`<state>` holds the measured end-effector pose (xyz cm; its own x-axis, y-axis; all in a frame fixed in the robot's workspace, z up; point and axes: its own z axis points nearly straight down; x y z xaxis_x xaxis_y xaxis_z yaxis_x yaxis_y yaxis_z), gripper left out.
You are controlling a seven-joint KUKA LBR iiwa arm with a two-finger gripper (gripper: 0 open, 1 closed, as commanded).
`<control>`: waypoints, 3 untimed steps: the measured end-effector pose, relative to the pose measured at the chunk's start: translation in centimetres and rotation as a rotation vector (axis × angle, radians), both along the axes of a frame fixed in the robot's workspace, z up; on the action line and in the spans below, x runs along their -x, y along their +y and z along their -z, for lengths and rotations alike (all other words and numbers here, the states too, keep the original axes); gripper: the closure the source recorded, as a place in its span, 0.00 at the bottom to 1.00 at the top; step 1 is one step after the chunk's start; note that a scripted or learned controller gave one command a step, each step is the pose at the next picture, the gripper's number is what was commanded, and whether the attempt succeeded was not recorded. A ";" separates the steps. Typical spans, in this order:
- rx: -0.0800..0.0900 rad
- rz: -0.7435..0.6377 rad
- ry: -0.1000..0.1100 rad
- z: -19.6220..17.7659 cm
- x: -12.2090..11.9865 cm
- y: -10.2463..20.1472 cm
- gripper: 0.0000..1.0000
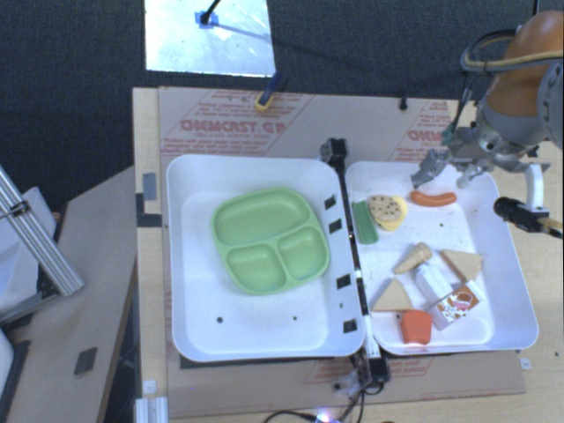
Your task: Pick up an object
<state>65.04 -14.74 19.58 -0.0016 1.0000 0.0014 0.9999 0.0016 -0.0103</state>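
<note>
1. Camera view, my arm: I reach in from the right, with the orange band at the upper right corner and my gripper (449, 171) hanging over the far edge of the right bin (518, 276).
2. Camera view, my tool: the two grey fingers (427, 169) stand spread apart, and nothing sits between them, so I have hold of nothing.
3. Camera view, nearest thing: the orange sausage (434, 198) lies flat on the bin floor just below my fingers; I cannot tell if they touch it.
4. Camera view, rest of the right bin: a round cookie (384, 207) rests on a yellow piece next to a green block (364, 221) by the left wall. Nearer the front lie a tan cone-like piece (412, 258), a bread-coloured wedge (463, 263), a white block (433, 282), a small printed carton (456, 306), a tan triangular slice (393, 297) and an orange-red block (417, 327).
5. Camera view, left bin (198, 324): it holds a green divided tray (269, 241), lying flat, well apart from my gripper.
</note>
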 end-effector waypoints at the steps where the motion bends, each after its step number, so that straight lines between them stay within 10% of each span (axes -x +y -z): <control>1: 0.002 -0.002 -0.012 -0.7 -0.3 0.0 0.00; 3: 0.003 0.000 -0.016 10.3 -0.4 -0.3 0.00</control>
<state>65.46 -15.09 9.29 -0.0016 1.0000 -0.0013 1.0000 0.0016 0.0058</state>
